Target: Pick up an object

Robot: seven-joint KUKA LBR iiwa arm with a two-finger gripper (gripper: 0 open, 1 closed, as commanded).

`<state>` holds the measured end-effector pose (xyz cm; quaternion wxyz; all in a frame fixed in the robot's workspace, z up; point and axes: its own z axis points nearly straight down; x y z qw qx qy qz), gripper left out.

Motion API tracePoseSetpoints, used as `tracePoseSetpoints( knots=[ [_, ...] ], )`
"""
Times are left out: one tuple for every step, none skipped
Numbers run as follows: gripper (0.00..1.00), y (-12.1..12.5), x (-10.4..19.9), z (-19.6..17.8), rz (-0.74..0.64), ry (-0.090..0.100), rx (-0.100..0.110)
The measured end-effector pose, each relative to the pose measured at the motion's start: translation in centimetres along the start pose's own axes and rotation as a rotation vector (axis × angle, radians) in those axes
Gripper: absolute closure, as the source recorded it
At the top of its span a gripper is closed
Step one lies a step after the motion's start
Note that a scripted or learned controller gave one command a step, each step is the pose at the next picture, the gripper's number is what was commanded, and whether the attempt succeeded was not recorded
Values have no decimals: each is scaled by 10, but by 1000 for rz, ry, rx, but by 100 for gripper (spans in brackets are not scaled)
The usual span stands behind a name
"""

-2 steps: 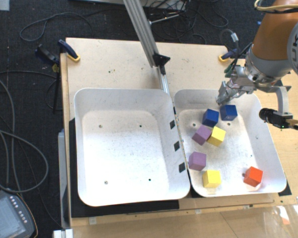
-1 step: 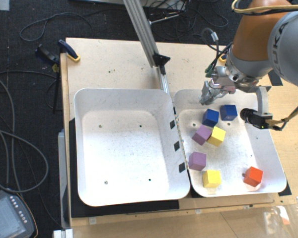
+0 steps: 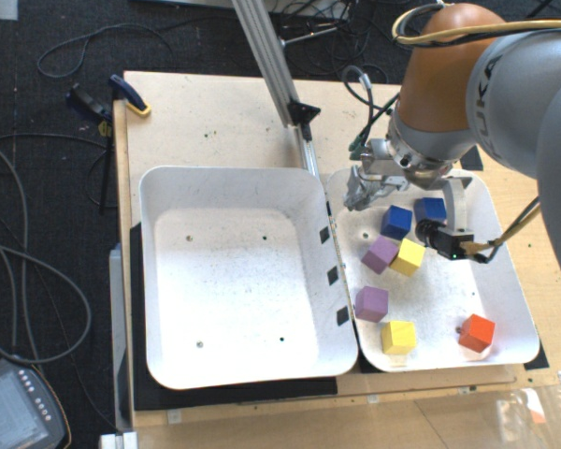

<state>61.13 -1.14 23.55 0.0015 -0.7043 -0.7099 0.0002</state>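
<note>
You find the claw (image 3: 366,187) in the upper middle-right of the frame, hanging over the top left corner of the right bin (image 3: 510,297). It carries nothing between its fingers, and whether they stand apart or together you cannot tell from this angle.

Just to the lower right of the claw lie a blue cube (image 3: 396,221) and a second blue cube (image 3: 430,210), close together. Below them, a purple cube (image 3: 381,253) touches a yellow cube (image 3: 409,256). Further down in the frame you see another purple cube (image 3: 371,302), another yellow cube (image 3: 398,337) near the lower rim, and an orange cube (image 3: 477,333) apart at the lower right. The left bin (image 3: 168,195) takes the middle of the frame on the pale tabletop (image 3: 215,110).

In my judgement the step in hand is the approach: no cube is taken yet. The next move calls for choosing one cube, bringing the claw above it and going down. The cubes that touch each other may be harder to take alone.

On the grey arm (image 3: 514,92) some letters are visible, maybe "UKA", but only in part.
</note>
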Motion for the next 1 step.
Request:
tracePoseSetpoints(
  knots=[
    [100, -5, 60, 7, 0, 0, -1]
  ],
)
